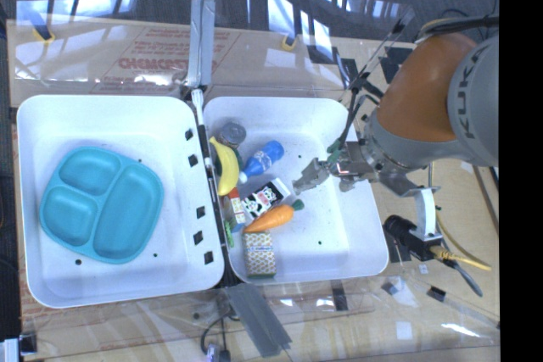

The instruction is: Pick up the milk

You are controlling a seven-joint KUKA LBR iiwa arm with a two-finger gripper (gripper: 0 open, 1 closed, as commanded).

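Milk [261,201]: lies just left of and below gripper [307,178], long axis slanting up-right toward it; touches carrot [270,219]. Finger state: can't tell.

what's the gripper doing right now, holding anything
gripper: over the right bin, just right of the milk; nothing seen between its fingers, and open or shut cannot be told.
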